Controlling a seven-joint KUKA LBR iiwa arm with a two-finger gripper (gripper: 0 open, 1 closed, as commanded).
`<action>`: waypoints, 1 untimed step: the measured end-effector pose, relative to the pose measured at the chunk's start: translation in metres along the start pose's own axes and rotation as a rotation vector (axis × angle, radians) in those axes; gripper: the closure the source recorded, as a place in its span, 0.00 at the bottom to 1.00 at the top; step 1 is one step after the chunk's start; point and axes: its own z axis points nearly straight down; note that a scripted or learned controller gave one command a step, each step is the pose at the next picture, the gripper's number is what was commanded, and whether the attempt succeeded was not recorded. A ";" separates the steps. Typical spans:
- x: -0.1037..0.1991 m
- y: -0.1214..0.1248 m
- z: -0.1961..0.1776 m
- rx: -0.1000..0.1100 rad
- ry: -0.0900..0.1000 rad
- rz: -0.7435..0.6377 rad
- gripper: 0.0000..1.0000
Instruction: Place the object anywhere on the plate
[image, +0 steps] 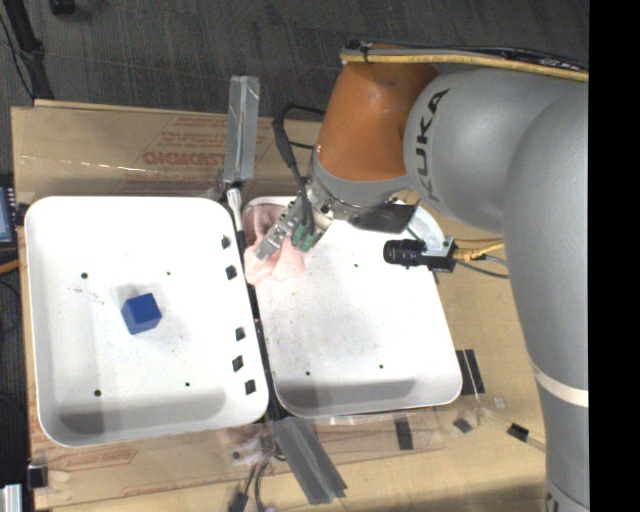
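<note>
Cardboard-covered surface with two white bins, small blue cube (142, 312) sitting mid left bin (60, 230), pink plate (285, 262) at upper left of right bin (420, 350), mostly hidden under gripper (292, 236), fingers' state can't tell, green bit at tip unclear.

A: One fixed camera up high, looking down at a slant on the brown cardboard-covered desk (100, 140).

B: Both shallow white plastic bins (60, 300) fit side by side, left and right, seen from moderately close.

A: And the big grey arm with its orange band (480, 130) crowds in from the right, nearest the lens.
</note>
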 end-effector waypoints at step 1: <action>0.047 0.037 -0.003 0.000 -0.001 -0.406 1.00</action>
